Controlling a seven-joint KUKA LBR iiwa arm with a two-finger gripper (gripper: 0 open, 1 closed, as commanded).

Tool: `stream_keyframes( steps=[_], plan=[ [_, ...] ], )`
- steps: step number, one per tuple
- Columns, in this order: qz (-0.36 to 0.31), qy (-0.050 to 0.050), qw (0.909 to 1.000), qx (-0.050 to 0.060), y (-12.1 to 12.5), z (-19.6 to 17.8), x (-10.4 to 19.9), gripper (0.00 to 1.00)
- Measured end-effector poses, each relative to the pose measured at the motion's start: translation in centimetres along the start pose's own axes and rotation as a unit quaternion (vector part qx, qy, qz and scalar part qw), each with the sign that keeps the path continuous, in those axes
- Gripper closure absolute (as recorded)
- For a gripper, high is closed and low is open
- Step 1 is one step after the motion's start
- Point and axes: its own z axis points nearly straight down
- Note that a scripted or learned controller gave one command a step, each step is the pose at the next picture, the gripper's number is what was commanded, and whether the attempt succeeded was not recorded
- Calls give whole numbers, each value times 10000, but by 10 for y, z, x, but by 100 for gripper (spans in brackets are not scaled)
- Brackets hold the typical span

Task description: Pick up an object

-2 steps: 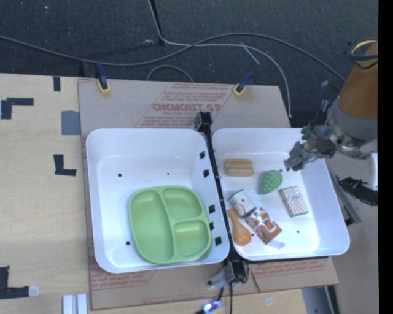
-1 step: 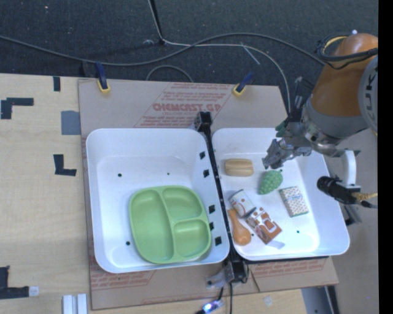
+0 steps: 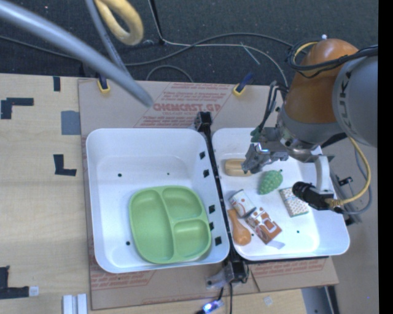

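Now | arm reaching into right bin (image 3: 331, 242) | end effector (image 3: 256, 160) grip state unclear, above tan object (image 3: 233, 167)

tan bread-like obj (image 3: 234, 166): R bin, near divider
green bumpy obj (image 3: 270, 181): R bin, mid
orange obj (image 3: 240, 230): R bin, front-left

A cardboard sheet (image 3: 184, 104) lies on a pale wooden bench (image 3: 37, 202). Behind it, black cables (image 3: 184, 44) cross dark carpet (image 3: 202, 18).
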Motion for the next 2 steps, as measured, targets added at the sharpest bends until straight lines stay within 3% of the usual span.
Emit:
stream_keyframes(
  steps=[2],
  plan=[
    [-5, -2, 10000, -4, 25, 11, 99, 100]
  ],
)
